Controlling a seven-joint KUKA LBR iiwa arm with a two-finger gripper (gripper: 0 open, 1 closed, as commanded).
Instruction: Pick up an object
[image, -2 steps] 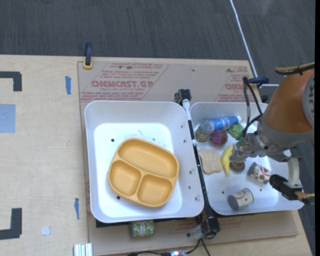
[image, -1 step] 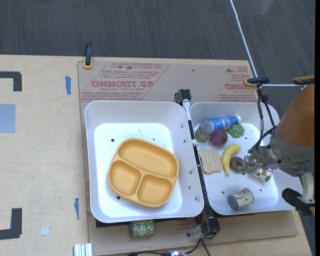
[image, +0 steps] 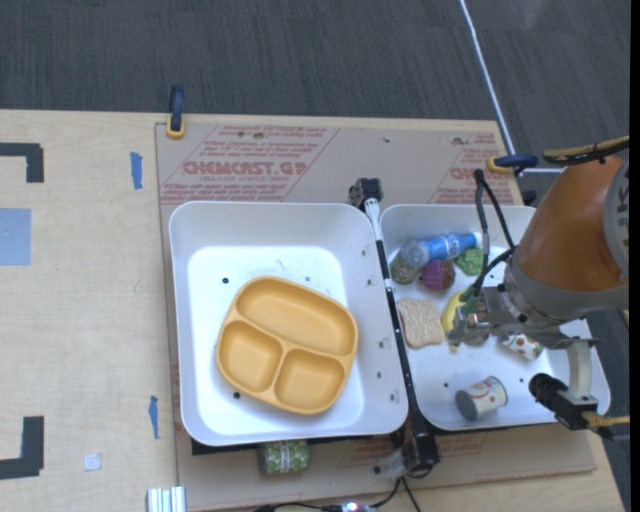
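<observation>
Metal-grey and partly masked by the wrist above, the fingers (image: 466, 328) are hanging low over the right bin (image: 437, 385); I cannot tell whether they are parted or pressed together, nor whether anything is lying between them. They are sitting just beside a slice of toy bread (image: 421, 323), which is lying flat on the bin floor to their left, and right at a yellow banana-like piece (image: 452, 311) that is peeking out from under the wrist. A small white and brown item (image: 521, 346) is showing on the other side of the fingers, too small to name. Nearer the front rim, a little white cup with a grey lid (image: 480, 398) is lying on its side, well clear of the fingers. Toward the back of the same bin, a blue and white bottle (image: 441, 246) is lying on its side, with a purple piece (image: 438, 274), a green leafy piece (image: 470, 261) and a grey-green round piece (image: 408, 266) clustering just in front of it. The arm's orange band (image: 570, 232) is looming over the bin's right half. In the left bin (image: 190, 250), a yellow three-compartment plate (image: 287, 344) is resting flat. Both bins are sitting side by side on a brown board (image: 260, 165) on the pale wooden desk (image: 80, 300). A small green can (image: 285, 458) is lying just outside the left bin's front edge.
</observation>
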